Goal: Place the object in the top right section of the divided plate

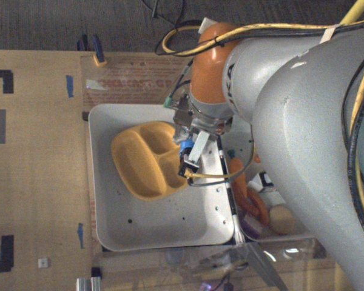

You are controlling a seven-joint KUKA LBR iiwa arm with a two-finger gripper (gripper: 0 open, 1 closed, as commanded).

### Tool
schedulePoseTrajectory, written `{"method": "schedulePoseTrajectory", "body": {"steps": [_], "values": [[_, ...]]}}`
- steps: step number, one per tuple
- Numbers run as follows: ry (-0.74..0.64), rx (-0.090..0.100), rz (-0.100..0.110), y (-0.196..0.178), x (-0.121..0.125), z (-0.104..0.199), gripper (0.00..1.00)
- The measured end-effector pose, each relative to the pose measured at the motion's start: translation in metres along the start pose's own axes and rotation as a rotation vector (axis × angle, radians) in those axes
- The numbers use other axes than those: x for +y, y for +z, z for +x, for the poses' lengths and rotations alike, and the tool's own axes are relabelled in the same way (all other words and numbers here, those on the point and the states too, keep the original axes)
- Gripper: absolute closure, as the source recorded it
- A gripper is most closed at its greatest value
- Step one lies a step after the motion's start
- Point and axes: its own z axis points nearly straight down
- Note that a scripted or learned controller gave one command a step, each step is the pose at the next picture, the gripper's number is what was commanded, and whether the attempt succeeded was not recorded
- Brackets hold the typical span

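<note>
Gripper (186, 162) of mine over one yellow divided plate's (136, 165) right rim, finger state unreadable, open bin (151, 223) floor below.

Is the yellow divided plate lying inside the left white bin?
Yes, the yellow plate lies on the floor of the left bin, under the tool.

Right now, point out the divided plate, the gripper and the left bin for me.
divided plate (138, 162): camera view, on its large yellow section.
gripper (183, 170): camera view, at its tip over the plate's right edge.
left bin (164, 223): camera view, on its bare white floor.
</note>
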Motion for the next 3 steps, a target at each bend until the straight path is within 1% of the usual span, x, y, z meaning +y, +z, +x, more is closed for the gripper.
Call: {"method": "schedulePoseTrajectory", "body": {"steps": [1,2,3], "values": [[0.0,0.0,0.0,0.0,0.0,0.0,0.0],[-0.001,0.0,-0.001,-0.01,0.001,0.0,1.0],[-0.165,0.004,-0.006,-0.045,0.0,-0.057,1.0]]}}
